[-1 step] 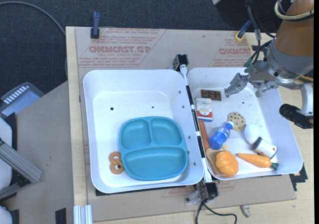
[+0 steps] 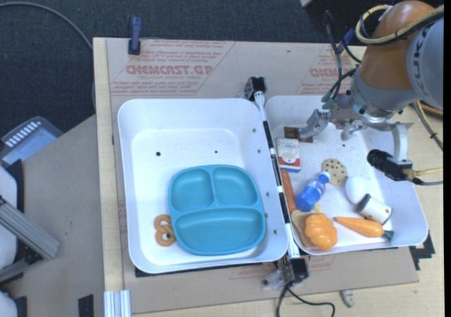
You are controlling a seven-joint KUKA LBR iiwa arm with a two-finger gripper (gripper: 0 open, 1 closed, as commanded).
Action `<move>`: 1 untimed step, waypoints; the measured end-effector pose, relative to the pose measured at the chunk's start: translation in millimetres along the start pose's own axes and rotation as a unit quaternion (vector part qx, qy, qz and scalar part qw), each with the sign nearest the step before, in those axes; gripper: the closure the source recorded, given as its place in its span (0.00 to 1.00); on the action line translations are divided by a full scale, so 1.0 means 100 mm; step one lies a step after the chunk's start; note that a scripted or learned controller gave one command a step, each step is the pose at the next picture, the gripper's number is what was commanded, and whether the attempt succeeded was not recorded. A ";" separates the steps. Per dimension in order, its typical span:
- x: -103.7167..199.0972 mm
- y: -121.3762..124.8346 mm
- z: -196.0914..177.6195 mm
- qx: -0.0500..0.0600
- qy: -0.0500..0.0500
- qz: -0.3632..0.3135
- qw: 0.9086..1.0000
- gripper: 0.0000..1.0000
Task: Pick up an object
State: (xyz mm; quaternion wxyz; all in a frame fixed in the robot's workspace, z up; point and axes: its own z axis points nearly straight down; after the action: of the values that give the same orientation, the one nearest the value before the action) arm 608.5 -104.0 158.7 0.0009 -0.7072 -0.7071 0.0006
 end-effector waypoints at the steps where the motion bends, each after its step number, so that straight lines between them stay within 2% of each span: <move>1: -0.28 -0.33 0.72 -0.004 -0.001 0.000 1.000 0.00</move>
State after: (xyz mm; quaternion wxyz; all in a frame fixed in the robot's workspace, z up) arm 575.3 -132.1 86.8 -0.0026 -0.7073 -0.7070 -0.0013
